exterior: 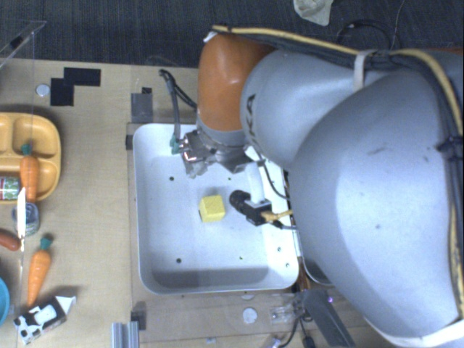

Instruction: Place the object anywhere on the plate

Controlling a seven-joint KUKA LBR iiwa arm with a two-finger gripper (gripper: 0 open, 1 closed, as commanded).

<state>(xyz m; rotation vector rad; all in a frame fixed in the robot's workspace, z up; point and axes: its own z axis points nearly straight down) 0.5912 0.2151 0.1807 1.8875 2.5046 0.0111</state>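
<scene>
Near the middle of the white bin [156,267] lies the yellow cube [212,209], ungrasped. The claw [194,162] hovers just beside it, probably lining up a pick; I cannot tell whether it is open or closed. The yellow plate [45,138] sits well apart.

Nothing here reads clearly. Dark lettering [251,109] runs down the grey casing of the arm [362,158] just below its orange band, but it is too foreshortened to make out. The small can [9,188] at the left edge has a coloured label, its print too small to read.
</scene>
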